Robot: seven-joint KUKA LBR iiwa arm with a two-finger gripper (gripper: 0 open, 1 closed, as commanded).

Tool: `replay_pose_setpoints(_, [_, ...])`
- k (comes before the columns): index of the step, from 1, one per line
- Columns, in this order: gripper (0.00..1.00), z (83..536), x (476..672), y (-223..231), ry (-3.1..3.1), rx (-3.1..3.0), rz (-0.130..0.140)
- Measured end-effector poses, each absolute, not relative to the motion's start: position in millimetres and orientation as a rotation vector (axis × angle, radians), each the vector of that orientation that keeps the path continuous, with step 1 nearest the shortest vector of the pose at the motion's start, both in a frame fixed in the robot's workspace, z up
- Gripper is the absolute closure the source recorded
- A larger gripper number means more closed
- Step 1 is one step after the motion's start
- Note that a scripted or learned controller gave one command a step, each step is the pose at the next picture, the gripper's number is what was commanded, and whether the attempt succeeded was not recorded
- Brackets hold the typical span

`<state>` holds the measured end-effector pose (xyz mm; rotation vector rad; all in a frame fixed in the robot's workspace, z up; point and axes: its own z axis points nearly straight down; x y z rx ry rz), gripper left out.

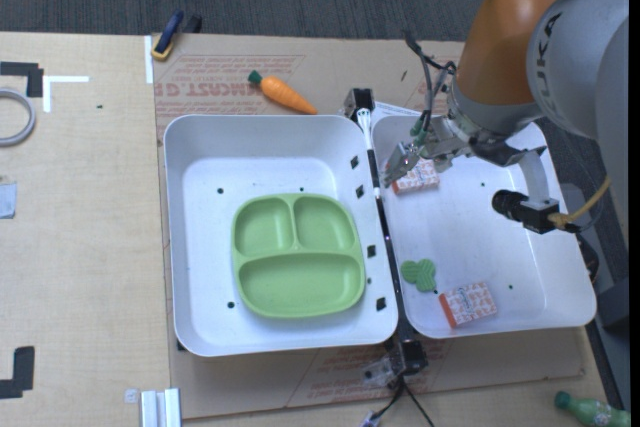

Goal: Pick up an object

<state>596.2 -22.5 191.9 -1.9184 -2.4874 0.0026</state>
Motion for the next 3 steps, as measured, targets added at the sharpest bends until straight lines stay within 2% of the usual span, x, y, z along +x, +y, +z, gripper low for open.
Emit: replay_pose_setpoints(3, [0.0,191.9,596.2,-22.5,-2.487,-1.918,0.003])
